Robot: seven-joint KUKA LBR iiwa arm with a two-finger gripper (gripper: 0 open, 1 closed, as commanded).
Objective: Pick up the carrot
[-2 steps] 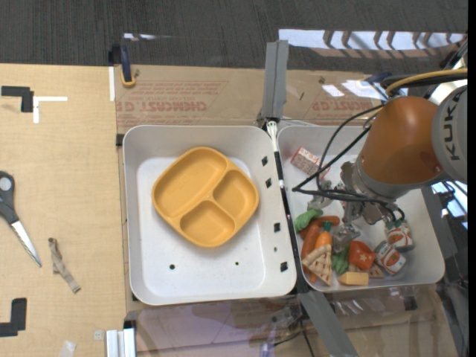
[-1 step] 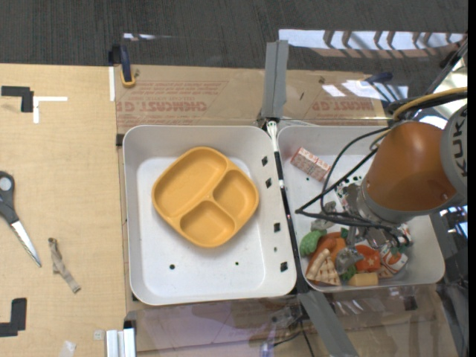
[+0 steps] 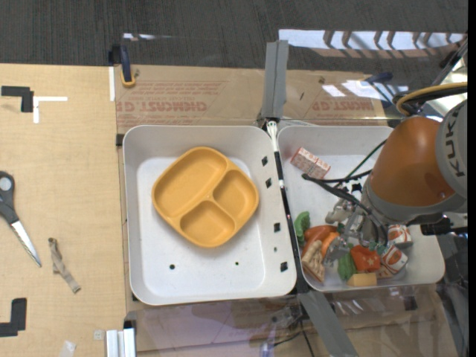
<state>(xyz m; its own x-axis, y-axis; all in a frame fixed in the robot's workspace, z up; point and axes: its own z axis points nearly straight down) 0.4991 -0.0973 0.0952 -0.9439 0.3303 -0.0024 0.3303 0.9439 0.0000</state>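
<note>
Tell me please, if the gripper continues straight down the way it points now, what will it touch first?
Probably the pile of toy food in the right bin. The gripper hangs just above the orange, carrot-like piece and the green leaf. Depth is unclear, so which piece comes first is uncertain.

We cannot tell how the gripper (image 3: 349, 233) stands over the toy food heap (image 3: 349, 255), the arm (image 3: 416, 173) hides part of the right bin (image 3: 327, 143), and the scissors (image 3: 15, 218) are cut off at the left edge.
</note>
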